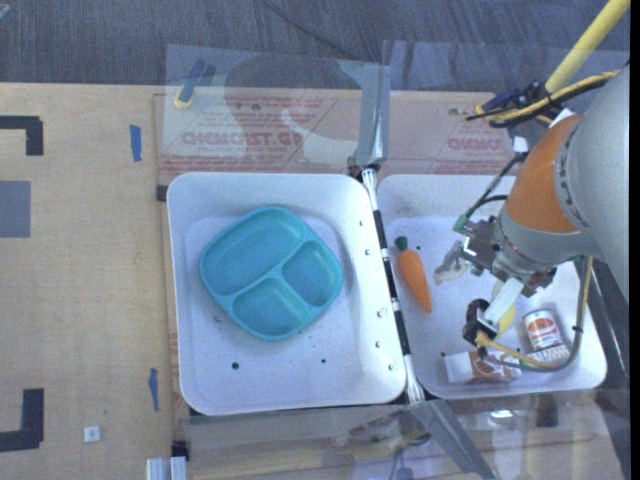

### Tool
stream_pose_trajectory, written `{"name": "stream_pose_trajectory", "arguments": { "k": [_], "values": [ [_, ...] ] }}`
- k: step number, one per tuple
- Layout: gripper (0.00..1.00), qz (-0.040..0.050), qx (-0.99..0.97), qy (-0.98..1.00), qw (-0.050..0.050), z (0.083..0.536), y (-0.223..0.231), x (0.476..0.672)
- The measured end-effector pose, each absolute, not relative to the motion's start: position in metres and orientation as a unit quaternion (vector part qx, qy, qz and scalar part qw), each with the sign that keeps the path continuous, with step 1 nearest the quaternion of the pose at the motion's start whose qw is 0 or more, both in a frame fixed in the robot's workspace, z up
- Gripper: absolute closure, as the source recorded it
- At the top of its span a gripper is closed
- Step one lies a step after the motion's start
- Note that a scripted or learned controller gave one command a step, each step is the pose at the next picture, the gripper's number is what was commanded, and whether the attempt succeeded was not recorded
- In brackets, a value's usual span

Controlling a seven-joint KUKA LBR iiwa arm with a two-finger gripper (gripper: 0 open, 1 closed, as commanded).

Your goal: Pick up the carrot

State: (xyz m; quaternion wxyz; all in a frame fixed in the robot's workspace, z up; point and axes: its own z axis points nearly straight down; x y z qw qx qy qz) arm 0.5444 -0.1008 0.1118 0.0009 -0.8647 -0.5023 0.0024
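can (541, 330) and packet (478, 367) — just beyond, carrot (414, 279)

Carrot (415, 279) orange, dark green stem end. Plate (271, 271) teal, plain, three compartments. Both bins (190, 218) white, dark specks on floors. Arm (590, 158) grey, orange band above wrist. Can (543, 331) red and white label, near right bin's right edge. Bench (80, 268) pale wood, blue tape strips, black corner marks. Cable (590, 33) yellow.

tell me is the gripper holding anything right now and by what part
Nothing is held. The carrot lies in the right bin near its left wall, apart from the gripper, which sits just to its right.
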Motion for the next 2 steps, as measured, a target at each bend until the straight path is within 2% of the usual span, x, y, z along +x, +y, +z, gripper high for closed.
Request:
{"name": "stream_pose_trajectory", "arguments": {
  "k": [1,2],
  "values": [
    [0.0,0.0029,-0.827,-0.562,0.004,0.101,-0.092,0.522],
    [0.0,-0.0011,-0.907,-0.421,-0.002,0.087,-0.091,0.561]
  ]
}}
